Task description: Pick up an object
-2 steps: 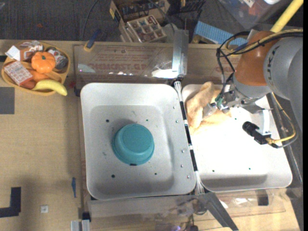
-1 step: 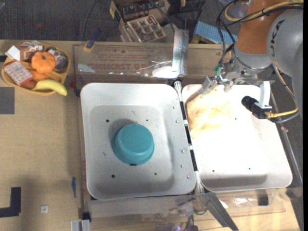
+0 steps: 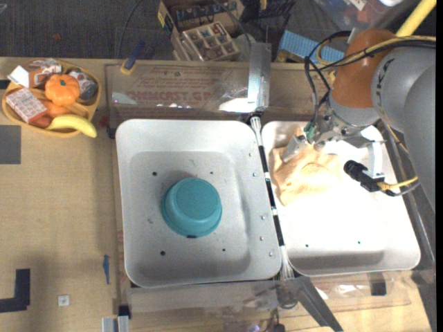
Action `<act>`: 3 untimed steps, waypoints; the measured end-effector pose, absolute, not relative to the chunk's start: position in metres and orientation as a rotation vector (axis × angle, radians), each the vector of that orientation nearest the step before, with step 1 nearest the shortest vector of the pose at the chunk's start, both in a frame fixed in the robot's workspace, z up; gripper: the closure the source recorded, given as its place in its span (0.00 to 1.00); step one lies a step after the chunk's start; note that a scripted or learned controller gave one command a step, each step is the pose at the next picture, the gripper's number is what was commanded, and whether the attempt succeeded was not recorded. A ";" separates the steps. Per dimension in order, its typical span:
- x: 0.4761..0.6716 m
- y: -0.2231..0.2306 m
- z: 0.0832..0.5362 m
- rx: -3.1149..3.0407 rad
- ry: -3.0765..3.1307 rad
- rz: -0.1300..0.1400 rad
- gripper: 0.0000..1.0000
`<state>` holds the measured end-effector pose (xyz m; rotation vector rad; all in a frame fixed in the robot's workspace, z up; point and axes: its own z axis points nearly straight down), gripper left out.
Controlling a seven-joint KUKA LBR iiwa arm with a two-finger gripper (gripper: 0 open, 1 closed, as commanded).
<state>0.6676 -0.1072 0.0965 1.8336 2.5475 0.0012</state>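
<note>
Two white bins sit side by side on the table: the left bin (image 3: 131,151) and the right bin (image 3: 387,247), their inner walls touching along the middle. Left bin holds one teal bowl (image 3: 192,207), upside down, near the bin's centre, well apart from every wall. Right bin holds a pale tan, crumpled soft object (image 3: 308,178), lying in the far left corner of that bin and pressed close to the dividing wall. My arm (image 3: 398,81) reaches in from the right, orange band above the wrist. My claw (image 3: 308,135) is down at the far edge of the tan object, right at its upper folds; from this angle I cannot tell how far apart its parts stand, nor whether anything is caught in it. A black cable fitting (image 3: 360,171) hangs just right of the tan object. At the table's far left corner, a shallow basket (image 3: 14,109) carries a banana (image 3: 73,124), a small orange pumpkin (image 3: 63,90) and some little boxes.
</note>
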 end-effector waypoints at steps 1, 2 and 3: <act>0.647 -0.079 0.186 1.953 2.455 0.002 0.00; 0.640 -0.103 0.096 1.905 2.491 0.004 0.00; 0.641 -0.105 0.107 1.905 2.486 0.006 1.00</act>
